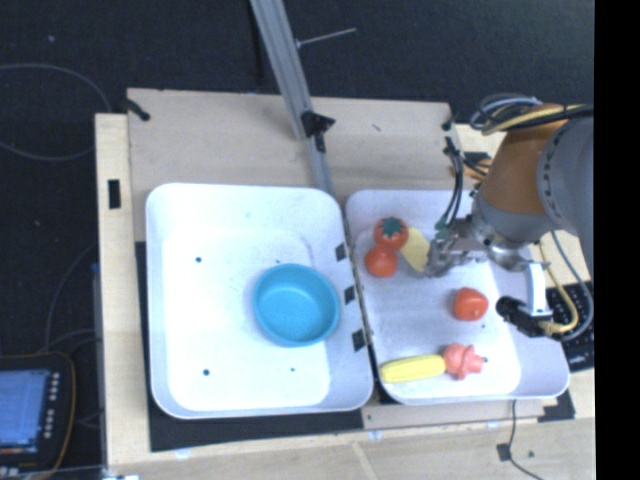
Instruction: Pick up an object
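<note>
round glossy blue bowl [295, 304], smooth white bin [200, 228]

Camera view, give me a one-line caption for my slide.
Grey arm's gripper hovers over the right white bin beside a pale yellow toy; round blue plastic bowl sits in the left white bin.

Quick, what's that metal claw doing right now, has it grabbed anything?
Gripper: cannot be told; it sits low in the right white bin, beside a pale yellow toy piece.
</note>
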